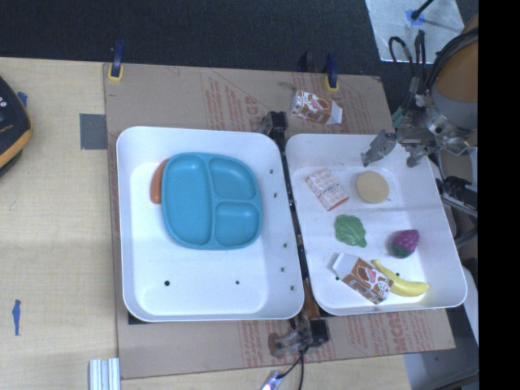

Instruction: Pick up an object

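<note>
My gripper hangs wide open at the cookie's one o'clock; it's probably light, stiff, so I'd pinch its edges.

Left bin: divided plate. Right bin: cookie, banana, grapes, two packets; end effector above.

Your right bin holds a tan cookie, green leaf, purple grapes, banana and two snack packets, all lying flat.
</note>
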You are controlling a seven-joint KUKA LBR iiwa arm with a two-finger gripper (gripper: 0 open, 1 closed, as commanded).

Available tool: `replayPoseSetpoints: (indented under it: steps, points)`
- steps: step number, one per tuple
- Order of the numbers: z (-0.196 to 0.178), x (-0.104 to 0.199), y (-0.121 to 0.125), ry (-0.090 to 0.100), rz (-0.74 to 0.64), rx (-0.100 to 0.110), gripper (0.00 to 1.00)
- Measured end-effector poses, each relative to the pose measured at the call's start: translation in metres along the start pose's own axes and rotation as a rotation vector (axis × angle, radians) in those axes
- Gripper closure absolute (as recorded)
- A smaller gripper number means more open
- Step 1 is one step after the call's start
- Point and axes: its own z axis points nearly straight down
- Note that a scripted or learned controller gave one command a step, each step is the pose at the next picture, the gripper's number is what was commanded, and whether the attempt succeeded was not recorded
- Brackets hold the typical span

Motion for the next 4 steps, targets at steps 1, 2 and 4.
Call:
replayPoseSetpoints:
  steps: [1,2,4]
  points:
    - [0.077,0.039,-0.078,0.0,0.0,0.002,0.0]
    - [0.102,0.069,-0.079,0.0,-0.001,0.002,0.0]
    - [0.092,0.068,-0.079,-0.001,-0.004,0.004,0.0]
